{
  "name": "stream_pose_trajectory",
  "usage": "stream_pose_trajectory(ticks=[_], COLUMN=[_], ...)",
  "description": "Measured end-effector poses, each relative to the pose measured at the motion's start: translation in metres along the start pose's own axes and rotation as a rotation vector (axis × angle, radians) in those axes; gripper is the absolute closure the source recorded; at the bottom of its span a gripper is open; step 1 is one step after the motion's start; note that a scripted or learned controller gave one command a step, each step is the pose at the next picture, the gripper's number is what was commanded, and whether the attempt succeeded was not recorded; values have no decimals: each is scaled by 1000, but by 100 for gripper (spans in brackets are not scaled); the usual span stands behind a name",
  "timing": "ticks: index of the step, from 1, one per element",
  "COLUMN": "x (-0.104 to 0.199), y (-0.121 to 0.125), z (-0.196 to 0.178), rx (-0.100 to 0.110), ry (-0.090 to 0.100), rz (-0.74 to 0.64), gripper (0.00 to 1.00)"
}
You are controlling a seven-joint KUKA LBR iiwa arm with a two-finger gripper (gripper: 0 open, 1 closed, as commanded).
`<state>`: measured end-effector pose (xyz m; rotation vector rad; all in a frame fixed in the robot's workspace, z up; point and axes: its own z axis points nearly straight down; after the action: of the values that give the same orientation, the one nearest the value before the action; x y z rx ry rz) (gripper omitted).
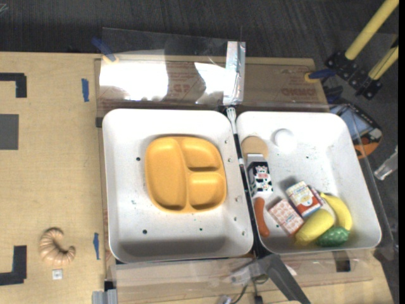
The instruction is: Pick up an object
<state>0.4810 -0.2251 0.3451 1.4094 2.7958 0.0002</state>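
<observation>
The right bin (329, 132) holds a cluster of toy foods along its front and left side. A banana (342, 209) and a lemon (313, 227) lie by a green vegetable (334, 236) at the front right. Two small cartons (304, 199) (284, 215) sit beside them. A red sausage (261, 216) lies along the left wall, with a black-and-white cow-print carton (260, 177) and a tan bread slice (254, 146) behind it. The left bin (126, 227) carries a yellow divided plate (186, 172).
A croissant (56, 246) lies on the bench at the front left, outside the bins. A clear plastic sheet (171, 75) stands behind the left bin. Yellow-handled tools (373, 24) rest at the back right.
</observation>
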Motion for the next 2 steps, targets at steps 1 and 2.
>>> stream_pose_trajectory(ticks=[1,2], x=[15,-2], y=[7,48], z=[214,247], rx=[4,-4], ry=[13,-1], rz=[-164,-97], gripper=[0,0])
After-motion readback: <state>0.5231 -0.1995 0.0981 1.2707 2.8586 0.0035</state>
